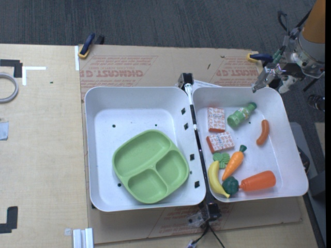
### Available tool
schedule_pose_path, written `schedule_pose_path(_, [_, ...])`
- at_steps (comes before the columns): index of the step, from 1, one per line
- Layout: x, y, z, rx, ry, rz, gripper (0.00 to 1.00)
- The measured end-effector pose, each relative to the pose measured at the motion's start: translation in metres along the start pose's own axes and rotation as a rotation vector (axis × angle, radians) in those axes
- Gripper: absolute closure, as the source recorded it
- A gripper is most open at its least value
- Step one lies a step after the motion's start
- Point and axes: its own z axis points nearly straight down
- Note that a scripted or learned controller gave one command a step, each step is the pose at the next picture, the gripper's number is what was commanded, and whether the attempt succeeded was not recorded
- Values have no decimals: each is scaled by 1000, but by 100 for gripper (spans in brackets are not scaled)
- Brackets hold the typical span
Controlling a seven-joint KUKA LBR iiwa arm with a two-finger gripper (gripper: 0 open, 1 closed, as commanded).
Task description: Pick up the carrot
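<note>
1. The carrot (pixel 234 163) is seen in the right bin (pixel 289 138), lying slantwise near the bin's middle, its green top pointed up and to the right and its narrow tip down and to the left.
2. The carrot is crowded on several sides: a small green leafy piece (pixel 223 159) is touching its left flank, a yellow banana (pixel 216 180) is curved just beside its tip, and a dark green round piece (pixel 231 185) sits just below the tip.
3. A larger orange vegetable (pixel 258 181), smooth and blunt, is laid just to the lower right of the carrot, joined to or touching the dark green piece.
4. Two red-and-white patterned boxes (pixel 216 119) (pixel 220 140) are found above the carrot, flat and rectangular; the lower one is close to the leafy piece.
5. A green bottle (pixel 241 114) is tilted near the bin's upper part, and a small orange-red sausage (pixel 263 132) is placed well apart toward the right wall.
6. The left bin (pixel 103 138) is occupied by a pale green divided plate (pixel 150 165) with three compartments, smooth and matt.
7. Both bins are set on brown cardboard (pixel 129 68) printed in red, which is laid over the tabletop (pixel 39 138).
8. The pincer (pixel 270 79) is held above the upper right corner of the right bin, well apart from the carrot; whether it is spread or pressed together cannot be told, and nothing is seen in it.
</note>
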Motion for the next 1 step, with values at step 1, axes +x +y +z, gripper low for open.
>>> schedule_pose_path(1, [4, -59, 65, 0, 0, 42, 0])
